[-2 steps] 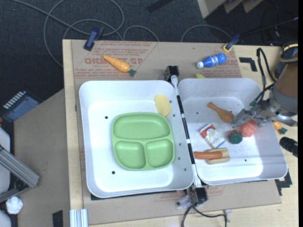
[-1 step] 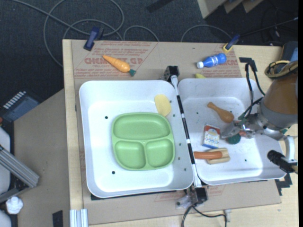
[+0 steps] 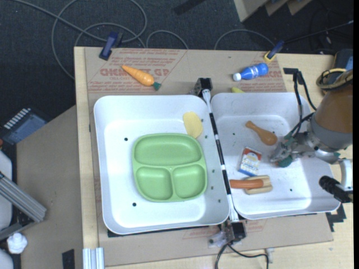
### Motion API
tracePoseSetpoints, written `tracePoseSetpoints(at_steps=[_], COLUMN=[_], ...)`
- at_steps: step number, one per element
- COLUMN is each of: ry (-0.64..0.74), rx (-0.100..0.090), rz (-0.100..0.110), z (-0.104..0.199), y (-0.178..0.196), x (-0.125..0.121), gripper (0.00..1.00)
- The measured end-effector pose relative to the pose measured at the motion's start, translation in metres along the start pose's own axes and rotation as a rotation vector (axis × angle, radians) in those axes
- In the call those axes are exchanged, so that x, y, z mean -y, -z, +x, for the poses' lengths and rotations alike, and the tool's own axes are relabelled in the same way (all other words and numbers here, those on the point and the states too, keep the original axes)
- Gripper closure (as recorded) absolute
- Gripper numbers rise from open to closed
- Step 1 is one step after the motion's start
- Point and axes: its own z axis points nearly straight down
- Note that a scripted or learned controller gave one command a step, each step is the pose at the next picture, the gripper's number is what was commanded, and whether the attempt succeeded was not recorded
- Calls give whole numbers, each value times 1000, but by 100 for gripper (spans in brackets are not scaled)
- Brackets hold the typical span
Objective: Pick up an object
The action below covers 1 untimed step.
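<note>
Reaching in from the right, the arm (image 3: 335, 116) held its gripper (image 3: 282, 154) low in the right bin (image 3: 297, 202); we could not tell its state. We counted three things there: a wooden spoon (image 3: 261, 132), a small carton (image 3: 250, 162) and a hot dog (image 3: 251, 184). One green tray (image 3: 169, 167) filled the left bin (image 3: 112, 150).

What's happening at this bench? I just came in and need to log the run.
The arm's gripper is down in the right bin, near a small carton, a wooden spoon and a toy hot dog. Nothing visibly sits between its fingers. The left bin holds a green divided plate and a yellow piece. A toy carrot and blue bottle lie outside.
</note>
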Motion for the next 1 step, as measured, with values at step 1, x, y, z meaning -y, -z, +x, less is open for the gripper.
tracePoseSetpoints(at_steps=[1], ry=[5], rx=[-2], rz=[-3], z=[71], y=[36], x=[-72], gripper=[100])
